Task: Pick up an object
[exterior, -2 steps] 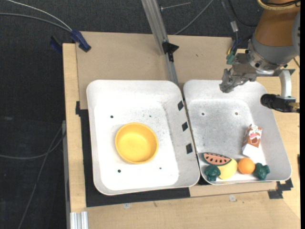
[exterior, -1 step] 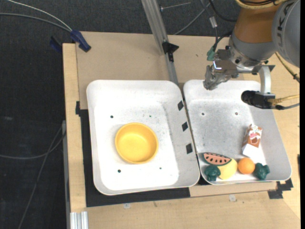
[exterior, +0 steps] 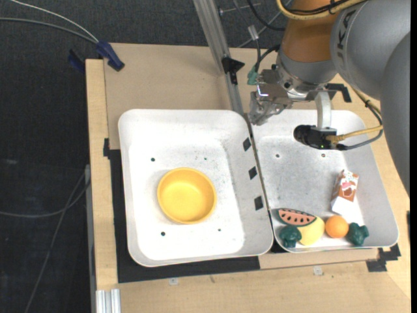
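Note:
My gripper hovers over the far left corner of the right bin, close to the wall between the two bins. Nothing shows in its grasp. The toy items lie along the near edge of that bin, well away from the gripper: a watermelon slice, a yellow fruit, a green vegetable, an orange and a second green piece. A small red and white carton stands near the right wall. A yellow bowl sits in the left bin.
A metal pole slants up from the far edge between the bins, just left of the gripper. Black clips line the dividing wall. The bins rest on a brown bench.

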Tool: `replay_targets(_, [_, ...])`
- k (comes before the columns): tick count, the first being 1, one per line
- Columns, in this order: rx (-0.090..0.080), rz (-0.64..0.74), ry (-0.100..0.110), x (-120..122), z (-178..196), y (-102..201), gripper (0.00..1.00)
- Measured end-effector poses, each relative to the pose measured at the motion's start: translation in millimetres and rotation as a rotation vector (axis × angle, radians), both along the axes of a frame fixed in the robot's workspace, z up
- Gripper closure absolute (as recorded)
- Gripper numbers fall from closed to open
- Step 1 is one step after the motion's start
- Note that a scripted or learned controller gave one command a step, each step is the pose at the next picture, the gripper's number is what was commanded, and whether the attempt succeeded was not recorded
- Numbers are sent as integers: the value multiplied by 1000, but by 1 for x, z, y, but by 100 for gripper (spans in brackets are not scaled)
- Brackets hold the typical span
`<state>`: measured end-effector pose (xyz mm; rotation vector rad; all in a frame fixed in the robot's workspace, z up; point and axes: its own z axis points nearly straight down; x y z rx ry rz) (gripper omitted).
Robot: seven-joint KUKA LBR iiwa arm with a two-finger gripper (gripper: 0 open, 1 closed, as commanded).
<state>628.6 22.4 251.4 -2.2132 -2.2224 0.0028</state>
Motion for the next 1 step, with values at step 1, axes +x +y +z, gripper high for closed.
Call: replay_targets(1, [-1,1,-7,12,-15,46,100])
